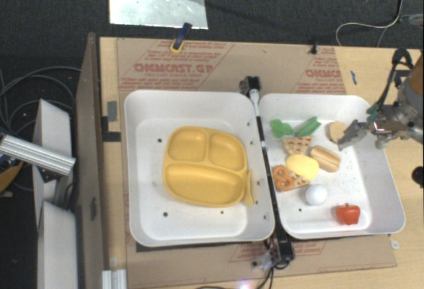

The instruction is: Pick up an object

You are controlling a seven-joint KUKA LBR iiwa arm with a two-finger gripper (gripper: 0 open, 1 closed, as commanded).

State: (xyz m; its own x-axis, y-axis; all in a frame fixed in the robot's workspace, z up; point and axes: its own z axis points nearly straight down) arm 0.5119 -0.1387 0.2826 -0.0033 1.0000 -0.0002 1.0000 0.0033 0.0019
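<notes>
Toy foods (311,165) sit clustered in the right bin (387,195). We find the tool (361,130) at that bin's upper right, above a tan piece (336,130); we cannot tell its opening or any hold. Nearby lie a hot dog (324,158) and a tomato (348,213). The left bin (142,148) holds a yellow divided tray (204,167).

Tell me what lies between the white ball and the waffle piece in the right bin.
In the camera view, the yellow lemon-like piece lies between the white ball and the waffle piece, beside the hot dog.
</notes>
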